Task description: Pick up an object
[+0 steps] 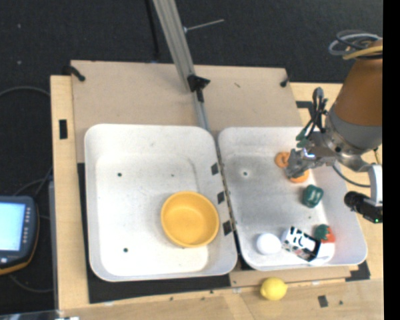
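The gripper [299, 163] sits low in the right bin [253, 199], right over an orange object [290, 167]; whether it grips it, I cannot tell. Just below the orange object lie a green piece [312, 195], a white ball [268, 243] and a black-and-white toy [301, 242]. A yellow bowl [189, 219] sits in the left bin [120, 179], well left of it.

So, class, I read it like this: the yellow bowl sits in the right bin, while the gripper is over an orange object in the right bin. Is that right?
One detail is wrong. The camera view shows the yellow bowl in the left bin, not the right one. The rest stands: the gripper is over the orange object in the right bin.
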`<state>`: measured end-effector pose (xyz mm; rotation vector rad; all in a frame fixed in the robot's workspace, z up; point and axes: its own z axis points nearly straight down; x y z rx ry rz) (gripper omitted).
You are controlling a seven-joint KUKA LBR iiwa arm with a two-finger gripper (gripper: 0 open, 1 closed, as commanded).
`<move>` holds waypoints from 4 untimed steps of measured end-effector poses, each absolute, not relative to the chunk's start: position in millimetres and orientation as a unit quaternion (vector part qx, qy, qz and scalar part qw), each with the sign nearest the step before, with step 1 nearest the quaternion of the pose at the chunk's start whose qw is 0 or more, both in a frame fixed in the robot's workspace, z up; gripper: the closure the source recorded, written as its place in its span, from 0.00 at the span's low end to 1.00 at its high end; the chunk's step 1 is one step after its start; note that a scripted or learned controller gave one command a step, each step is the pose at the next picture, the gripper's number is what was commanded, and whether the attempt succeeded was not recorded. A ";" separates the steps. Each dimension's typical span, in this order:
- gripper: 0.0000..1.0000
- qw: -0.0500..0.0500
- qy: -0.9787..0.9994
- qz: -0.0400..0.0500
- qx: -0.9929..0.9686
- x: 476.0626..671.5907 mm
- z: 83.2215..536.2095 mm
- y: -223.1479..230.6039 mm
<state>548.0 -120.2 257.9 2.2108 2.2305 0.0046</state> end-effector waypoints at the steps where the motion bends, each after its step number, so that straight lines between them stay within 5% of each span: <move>1: 1.00 0.000 0.710 0.001 0.704 569.3 258.0 -61.9; 4: 1.00 0.001 0.709 0.001 0.705 625.4 256.5 69.4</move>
